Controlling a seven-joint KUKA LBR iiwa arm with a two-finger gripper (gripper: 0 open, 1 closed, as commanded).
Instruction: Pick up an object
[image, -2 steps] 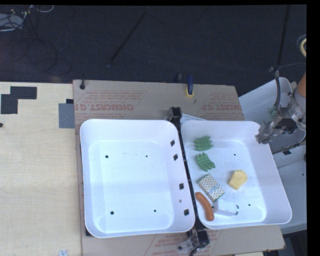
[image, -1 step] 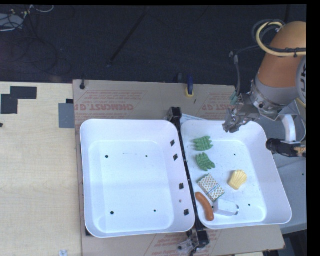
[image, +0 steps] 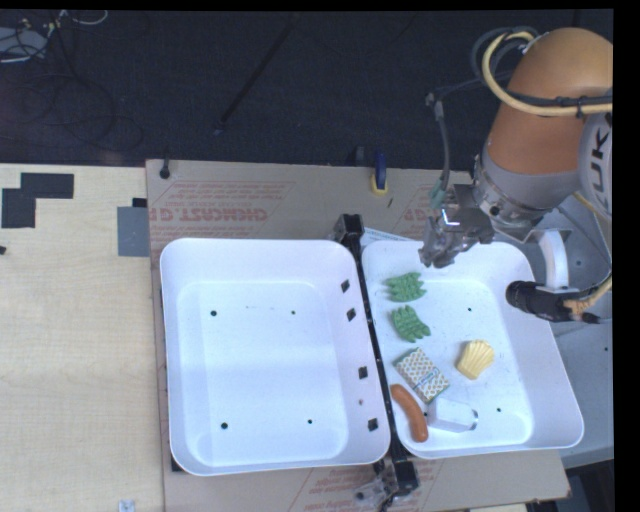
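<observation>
The right bin (image: 545, 400) holds several small objects. Two green leafy pieces lie near its left side, one (image: 405, 287) above the other (image: 409, 323). Below them sit a patterned square block (image: 421, 373), a yellow shell-shaped piece (image: 476, 358), an orange sausage (image: 409, 411) and a white piece (image: 453, 417). My gripper (image: 441, 243) hangs over the bin's far edge, up and to the right of the upper green piece. Nothing shows between its fingers.
The left bin (image: 185, 350) lies beside the right one, with a black clip strip (image: 362, 330) between them. Both rest on a cardboard sheet (image: 250, 200). The arm's grey and orange body (image: 545, 120) looms over the right bin's far right corner.
</observation>
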